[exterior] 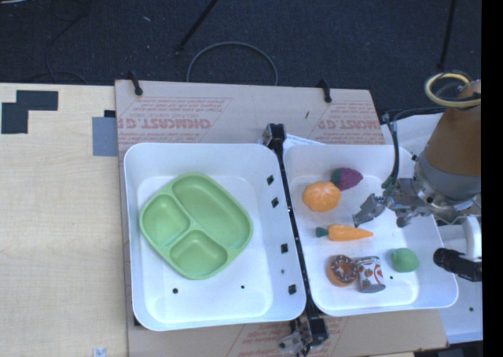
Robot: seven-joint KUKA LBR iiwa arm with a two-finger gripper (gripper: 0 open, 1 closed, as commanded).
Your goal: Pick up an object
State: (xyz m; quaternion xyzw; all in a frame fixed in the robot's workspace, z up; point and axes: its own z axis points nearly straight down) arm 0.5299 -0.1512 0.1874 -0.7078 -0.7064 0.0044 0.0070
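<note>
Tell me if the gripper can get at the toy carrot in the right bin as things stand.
Probably yes. The gripper hangs just above the carrot, which lies flat on bare bin floor. The orange and the donut sit apart from it, leaving room on either side.

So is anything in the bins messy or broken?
Nothing looks broken or spilled. The green plate sits a bit crooked in the left bin. The crumpled can lies on its side against the donut in the right bin.
</note>
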